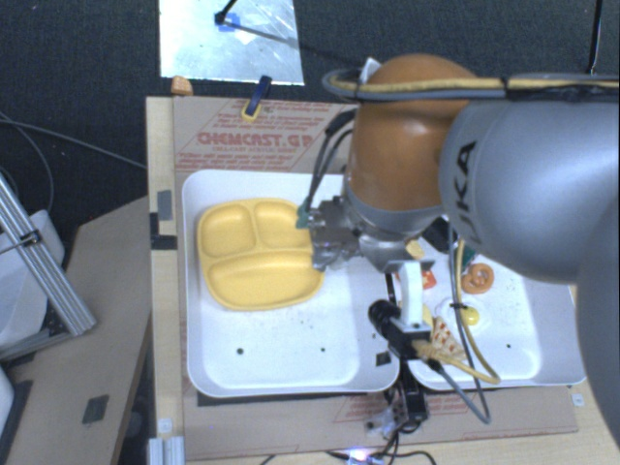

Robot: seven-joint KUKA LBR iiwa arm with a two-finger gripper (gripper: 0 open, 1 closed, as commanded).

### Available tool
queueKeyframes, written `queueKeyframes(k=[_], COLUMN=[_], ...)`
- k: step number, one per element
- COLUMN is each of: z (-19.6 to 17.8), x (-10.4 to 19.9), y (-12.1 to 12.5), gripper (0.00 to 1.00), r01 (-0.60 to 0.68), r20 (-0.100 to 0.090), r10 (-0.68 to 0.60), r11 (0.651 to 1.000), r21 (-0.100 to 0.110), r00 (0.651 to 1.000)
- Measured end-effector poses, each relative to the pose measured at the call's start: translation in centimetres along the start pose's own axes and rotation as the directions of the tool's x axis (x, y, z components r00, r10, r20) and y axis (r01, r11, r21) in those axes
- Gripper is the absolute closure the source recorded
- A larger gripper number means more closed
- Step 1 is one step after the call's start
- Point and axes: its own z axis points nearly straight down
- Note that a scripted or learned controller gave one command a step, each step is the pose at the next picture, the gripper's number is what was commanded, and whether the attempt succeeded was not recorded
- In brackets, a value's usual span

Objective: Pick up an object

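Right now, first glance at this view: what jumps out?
The grey arm with its orange band looms over the seam between the two bins and covers much of the right bin. A yellow three-compartment plate lies in the far half of the left bin. A small orange ring-shaped thing sits in the right bin among a few other small items.

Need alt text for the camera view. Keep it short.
A grey KUKA arm with an orange band reaches in from the right and hangs over the middle of two shallow white bins set side by side. The left bin holds a yellow divided plate; the right bin holds several small items, among them an orange ring-shaped piece.
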Motion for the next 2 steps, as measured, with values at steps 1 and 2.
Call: queueKeyframes(k=[1, 2], z=[2.3, -6.8], x=[-6.6, -13.6], y=[-0.7, -1.4], gripper=[1.00, 1.00], r01=[-0.018, -0.018], r20=[0.005, 0.005], r10=[0.018, 0.018], r11=[1.000, 1.000], r21=[0.002, -0.008], r00=[1.000, 1.000])
